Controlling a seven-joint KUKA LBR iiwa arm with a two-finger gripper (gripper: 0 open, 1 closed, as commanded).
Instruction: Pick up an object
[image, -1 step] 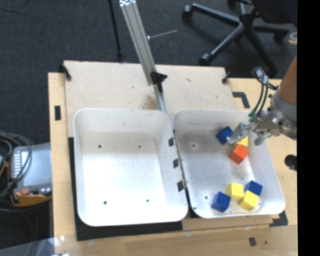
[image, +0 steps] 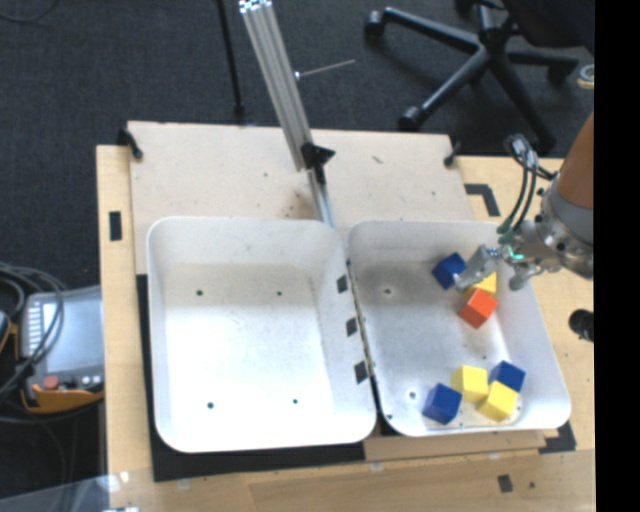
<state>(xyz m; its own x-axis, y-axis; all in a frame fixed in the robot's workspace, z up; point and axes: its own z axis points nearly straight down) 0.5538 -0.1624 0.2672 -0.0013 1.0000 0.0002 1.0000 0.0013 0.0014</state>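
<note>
Fingers of the gripper (image: 497, 270) stand apart, gripping nothing, above the right bin (image: 400, 300). Around that bin we see dark carpet, the wooden bench (image: 230, 170), and the left bin (image: 250, 330). Reaching in over its right rim, the arm (image: 575, 190) hovers. Inside: 3 blue blocks (image: 449, 270), 3 yellow blocks (image: 472, 381), 1 orange block (image: 477, 309).

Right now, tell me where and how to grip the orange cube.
Grip the orange cube across two opposite flat faces, coming straight down from above. It sits tilted in the right bin, apart from the blue cube and the lower cluster, so its sides look free. The gripper hovers just above it.
</note>
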